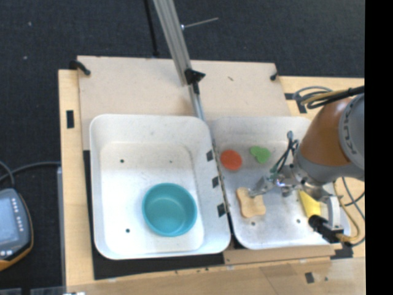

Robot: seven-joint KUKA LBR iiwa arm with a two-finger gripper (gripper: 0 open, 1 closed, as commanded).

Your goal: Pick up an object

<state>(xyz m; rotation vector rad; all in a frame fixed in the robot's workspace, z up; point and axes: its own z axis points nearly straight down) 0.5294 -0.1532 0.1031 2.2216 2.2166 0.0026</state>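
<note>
Checking the overhead view, we saw the arm point(331, 143) reaching in from the right, over the right bin point(270, 241). The gripper point(254, 191) sat low over the middle of that bin, its tip just above the upper edge of the tan piece point(250, 205). We could not tell whether the gripper was open or closed, as the view was too coarse at the tip. We could not confirm a hold on anything.

The tan piece lay flat on the bin floor, left of centre, near the wall next to the left bin point(110, 134). Whether it touched the gripper or merely sat under it, we could not tell.

The orange disc point(231, 160) lay further up the same bin, close to that same wall. The green piece point(260, 154) was just to the right of the disc and apart from it. Both sat above the gripper in the view, near it but not touching.

The teal bowl point(169, 209) stood upright, mouth up, in the lower right part of the left bin.

A metal rail point(174, 35) ran from the top of the view down to the seam between the bins. A grey-and-orange handset point(12, 226) sat at the left edge, off the bench point(70, 165).
</note>
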